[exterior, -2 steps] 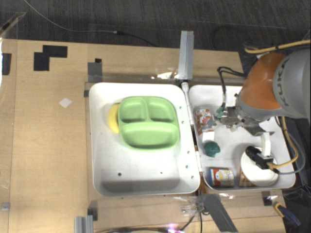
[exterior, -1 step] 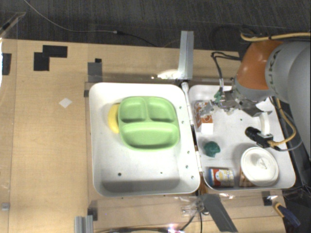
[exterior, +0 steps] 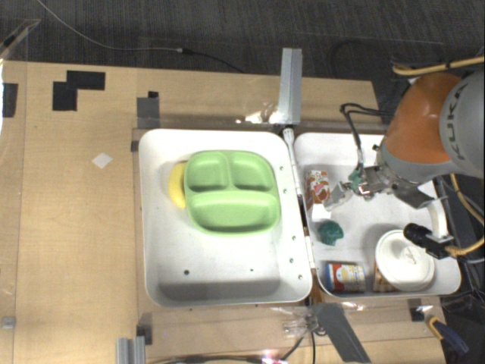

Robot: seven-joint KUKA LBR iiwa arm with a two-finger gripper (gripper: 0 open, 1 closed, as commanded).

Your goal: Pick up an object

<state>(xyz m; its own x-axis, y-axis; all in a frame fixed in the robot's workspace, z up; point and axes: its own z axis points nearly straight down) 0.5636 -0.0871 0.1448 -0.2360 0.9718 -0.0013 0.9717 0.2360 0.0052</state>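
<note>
My gripper (exterior: 347, 189) hangs low over the upper middle of the right bin (exterior: 453, 280), on the arm that comes in from the right. Just left of it, close to or touching its tip, lies a small red and white packet (exterior: 317, 186) by the bin's left wall. A teal lump (exterior: 329, 233) sits a little below the gripper. Along the bin's front edge a can with a red label (exterior: 345, 276) lies on its side. A white round tub (exterior: 405, 259) stands at the front right, partly under the arm's black fittings.
The left bin (exterior: 220, 275) holds a green divided plate (exterior: 230, 190) with a yellow object (exterior: 176, 186) sticking out from under its left edge. A metal post (exterior: 290, 86) stands behind the bins where they meet. Cables run around the arm on the right.
</note>
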